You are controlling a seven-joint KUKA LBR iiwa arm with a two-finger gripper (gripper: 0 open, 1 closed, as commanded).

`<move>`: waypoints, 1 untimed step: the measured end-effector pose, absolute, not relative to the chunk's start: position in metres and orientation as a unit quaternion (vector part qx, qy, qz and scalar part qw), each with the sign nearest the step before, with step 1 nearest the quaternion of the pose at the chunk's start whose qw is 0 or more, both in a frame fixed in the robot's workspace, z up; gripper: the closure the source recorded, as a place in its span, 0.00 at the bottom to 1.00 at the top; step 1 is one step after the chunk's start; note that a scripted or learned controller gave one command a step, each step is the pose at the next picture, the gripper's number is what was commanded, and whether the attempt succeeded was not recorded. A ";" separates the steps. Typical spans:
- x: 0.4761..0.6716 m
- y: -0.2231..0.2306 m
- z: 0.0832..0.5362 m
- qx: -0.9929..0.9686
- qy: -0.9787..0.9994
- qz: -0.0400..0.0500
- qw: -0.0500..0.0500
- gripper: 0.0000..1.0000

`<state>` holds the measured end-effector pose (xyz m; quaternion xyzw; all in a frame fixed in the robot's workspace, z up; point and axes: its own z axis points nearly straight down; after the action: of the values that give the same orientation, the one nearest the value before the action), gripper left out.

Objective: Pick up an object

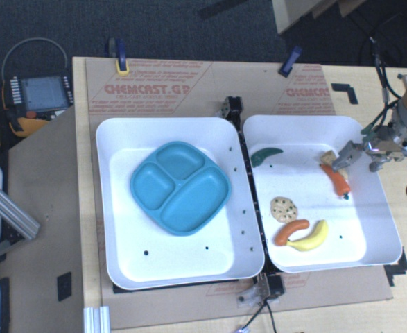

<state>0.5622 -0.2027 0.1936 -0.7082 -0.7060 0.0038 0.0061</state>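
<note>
Reaching in from right of frame, gripper sits at top end of carrot, upper right of right bin. Claw state: cannot tell. Better to centre over carrot's middle, straddle across its width. Carrot: orange, slender, slanted, green tip at lower end.
</note>
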 end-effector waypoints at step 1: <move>0.566 -0.202 0.201 -0.707 -0.707 0.000 0.000 0.00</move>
<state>0.5655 -0.2023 0.2012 -0.7070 -0.7072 0.0001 0.0000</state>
